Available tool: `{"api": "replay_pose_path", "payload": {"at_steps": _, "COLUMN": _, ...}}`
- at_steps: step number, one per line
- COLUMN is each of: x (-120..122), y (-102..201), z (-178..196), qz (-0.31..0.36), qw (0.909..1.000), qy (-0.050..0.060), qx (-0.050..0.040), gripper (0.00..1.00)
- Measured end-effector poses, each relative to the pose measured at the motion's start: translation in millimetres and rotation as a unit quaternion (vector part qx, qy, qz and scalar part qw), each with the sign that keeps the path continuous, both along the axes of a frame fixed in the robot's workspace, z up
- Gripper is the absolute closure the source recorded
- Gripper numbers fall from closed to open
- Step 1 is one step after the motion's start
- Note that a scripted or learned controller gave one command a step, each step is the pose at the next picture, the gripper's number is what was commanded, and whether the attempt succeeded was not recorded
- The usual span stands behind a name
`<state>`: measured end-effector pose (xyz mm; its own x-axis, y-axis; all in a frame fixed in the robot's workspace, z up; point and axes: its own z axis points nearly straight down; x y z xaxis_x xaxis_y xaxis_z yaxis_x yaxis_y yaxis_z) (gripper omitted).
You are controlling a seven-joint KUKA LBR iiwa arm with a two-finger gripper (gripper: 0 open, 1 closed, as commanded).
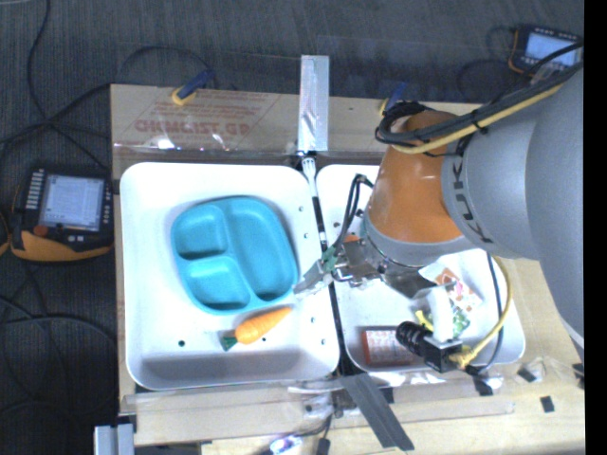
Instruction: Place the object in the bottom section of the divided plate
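Carrot (pixel 261 324) lies in left bin — beside gripper (pixel 318 273), whose state I cannot tell.

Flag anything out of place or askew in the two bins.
The toy carrot lies on the left bin's floor, just below the blue divided plate and slanted, so it is not in any section. The plate itself sits turned at an angle to the bin walls. The gripper hangs over the divider between the bins.

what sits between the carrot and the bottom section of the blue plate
Nothing visible. The carrot lies on the left bin floor just below the divided plate, with only the plate's rim between them. The gripper hovers just right of the plate.
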<state>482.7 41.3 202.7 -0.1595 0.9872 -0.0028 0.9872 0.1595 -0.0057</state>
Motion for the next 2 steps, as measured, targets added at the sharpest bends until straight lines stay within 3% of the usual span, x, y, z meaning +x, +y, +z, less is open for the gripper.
{"api": "replay_pose_path", "payload": {"at_steps": 1, "x": 0.7, "y": 55.2, "z": 55.0, "qz": 0.138, "qw": 0.9904, "qy": -0.001, "qx": 0.0008, "gripper": 0.0}}
{"api": "replay_pose_path", "payload": {"at_steps": 2, "x": 0.2, "y": 78.1, "z": 19.9, "qz": 0.118, "qw": 0.993, "qy": 0.0, "qx": 0.0006, "gripper": 0.0}}
